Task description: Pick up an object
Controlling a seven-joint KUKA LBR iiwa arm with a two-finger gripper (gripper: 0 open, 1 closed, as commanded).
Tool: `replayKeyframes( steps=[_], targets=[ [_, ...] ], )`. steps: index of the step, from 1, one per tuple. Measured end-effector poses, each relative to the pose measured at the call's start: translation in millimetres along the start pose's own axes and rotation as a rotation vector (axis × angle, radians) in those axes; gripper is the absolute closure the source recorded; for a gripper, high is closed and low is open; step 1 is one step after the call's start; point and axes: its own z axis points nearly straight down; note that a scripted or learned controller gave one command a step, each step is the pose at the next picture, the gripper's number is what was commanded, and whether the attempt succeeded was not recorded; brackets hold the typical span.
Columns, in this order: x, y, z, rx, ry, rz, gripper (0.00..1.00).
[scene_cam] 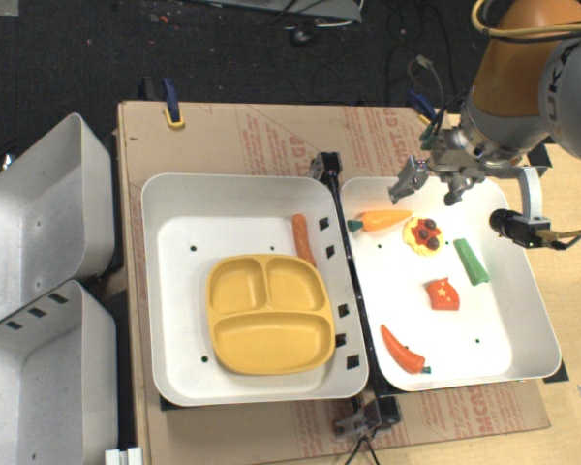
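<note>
My gripper hangs open over the far edge of the right bin, with nothing between its fingers. Just below it lies an orange carrot. To the carrot's right sits a small yellow pizza piece with dark toppings. A green stick lies further right. A red pepper chunk rests mid-bin. A red chili lies near the front left corner.
The left bin holds a yellow divided tray and a sausage by its right wall. A black divider runs between the bins. Spare white bins stand at far left.
</note>
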Motion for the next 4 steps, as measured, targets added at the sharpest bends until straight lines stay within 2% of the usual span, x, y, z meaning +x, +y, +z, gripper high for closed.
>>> replayKeyframes(
  steps=[1, 2, 4],
  targets=[
    [0.1, 2.2, -7.3, -0.012, -0.001, -0.002, 0.00],
    [-0.5, 2.6, 35.7, -0.009, -0.002, 0.000, 0.00],
    [-3.6, 4.7, 150.6, -0.009, -0.001, 0.000, 0.00]
  ],
)
